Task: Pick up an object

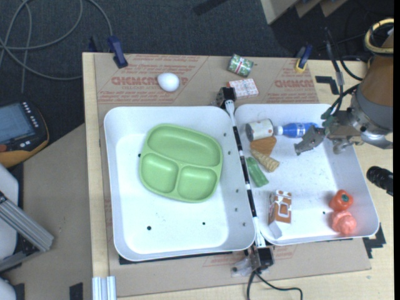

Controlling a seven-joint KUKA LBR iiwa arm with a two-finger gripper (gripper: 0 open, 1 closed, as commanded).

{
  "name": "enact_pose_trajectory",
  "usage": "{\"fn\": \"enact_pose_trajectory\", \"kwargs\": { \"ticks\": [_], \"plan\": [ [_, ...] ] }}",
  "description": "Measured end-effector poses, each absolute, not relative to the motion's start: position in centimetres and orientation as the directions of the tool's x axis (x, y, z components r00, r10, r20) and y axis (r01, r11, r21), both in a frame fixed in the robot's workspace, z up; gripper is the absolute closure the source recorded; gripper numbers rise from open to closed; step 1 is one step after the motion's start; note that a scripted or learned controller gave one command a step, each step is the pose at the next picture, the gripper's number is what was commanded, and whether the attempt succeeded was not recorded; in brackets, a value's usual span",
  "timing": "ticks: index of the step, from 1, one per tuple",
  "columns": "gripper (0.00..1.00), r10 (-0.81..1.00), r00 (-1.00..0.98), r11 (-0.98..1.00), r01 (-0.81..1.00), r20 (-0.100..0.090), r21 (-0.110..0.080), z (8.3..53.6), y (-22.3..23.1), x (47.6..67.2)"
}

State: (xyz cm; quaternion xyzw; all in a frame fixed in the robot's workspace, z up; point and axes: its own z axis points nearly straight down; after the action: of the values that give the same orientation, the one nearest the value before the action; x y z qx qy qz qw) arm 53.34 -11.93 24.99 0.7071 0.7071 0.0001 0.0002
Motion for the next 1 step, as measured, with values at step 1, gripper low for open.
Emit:
{"fn": "enact_pose_trajectory", "kwargs": {
  "ticks": [1],
  "plan": [
    [0.00, 1.000, 0.000, 0.000, 1.000, 0.001, -0.003, 11.77, -10.40, 60.93]
  ]
}}
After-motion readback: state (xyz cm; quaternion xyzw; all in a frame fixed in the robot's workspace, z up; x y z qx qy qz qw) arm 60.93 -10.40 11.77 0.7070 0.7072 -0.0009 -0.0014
